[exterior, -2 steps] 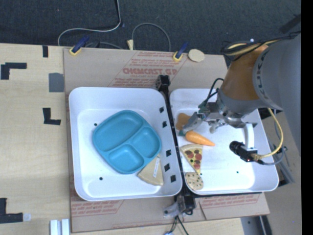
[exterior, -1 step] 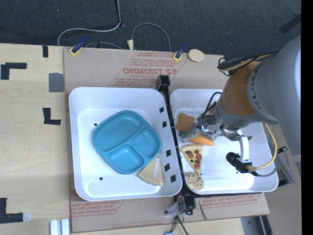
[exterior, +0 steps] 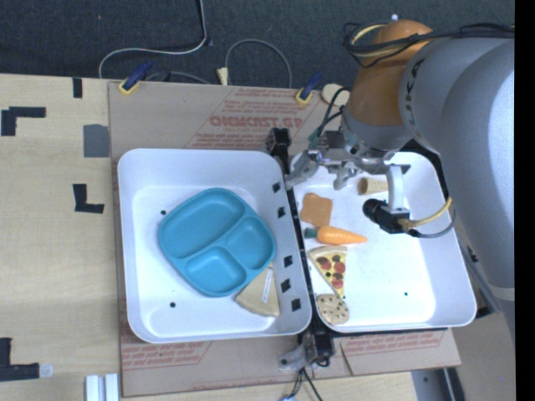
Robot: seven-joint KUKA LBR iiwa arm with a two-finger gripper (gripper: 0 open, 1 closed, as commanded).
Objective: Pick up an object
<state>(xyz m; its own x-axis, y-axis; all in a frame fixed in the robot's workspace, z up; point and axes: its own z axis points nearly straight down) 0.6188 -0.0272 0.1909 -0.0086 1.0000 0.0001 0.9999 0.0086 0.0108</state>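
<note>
In the right bin (exterior: 418, 299), along its left wall, lie a tan toast slice (exterior: 315, 209), an orange carrot (exterior: 341, 236), a pizza slice (exterior: 330, 266) and a speckled cookie (exterior: 333, 309). My gripper (exterior: 328, 167) hangs at the bin's far left corner, just beyond the toast slice and above it. Nothing shows held in it. A small cream piece (exterior: 373, 185) lies to the gripper's right, partly under the wrist.
The left bin (exterior: 138, 224) holds a blue divided plate (exterior: 217, 241) and a pale wedge (exterior: 259, 295) at its near right. The grey arm (exterior: 468, 140) covers the right bin's far right. A ridge with black clips (exterior: 288, 241) separates the bins.
</note>
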